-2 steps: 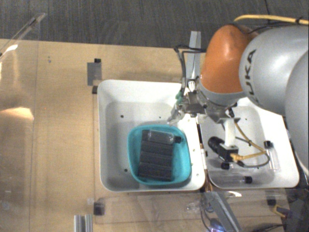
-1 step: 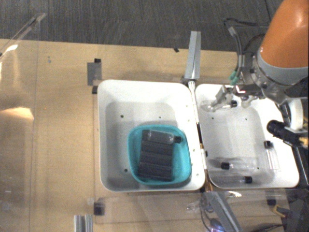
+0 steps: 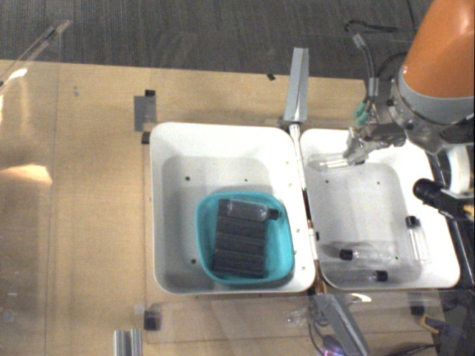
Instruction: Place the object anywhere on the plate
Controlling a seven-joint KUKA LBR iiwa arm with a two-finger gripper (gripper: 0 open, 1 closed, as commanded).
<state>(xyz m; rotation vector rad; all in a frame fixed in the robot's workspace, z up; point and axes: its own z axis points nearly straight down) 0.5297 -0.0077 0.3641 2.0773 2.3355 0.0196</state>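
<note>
A: Where's the claw (image 3: pixel 355 151)?
B: Over the right white bin's (image 3: pixel 445 277) far-left corner, gripping a clear plastic tube (image 3: pixel 326 163).
A: And the square teal plate (image 3: pixel 280 236)?
B: Left of the claw, bearing dark ridged blocks (image 3: pixel 239 245).

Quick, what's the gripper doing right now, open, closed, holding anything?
Gripper: over the back edge of the right bin, with a clear tube at its tip; open or closed cannot be told.
</note>
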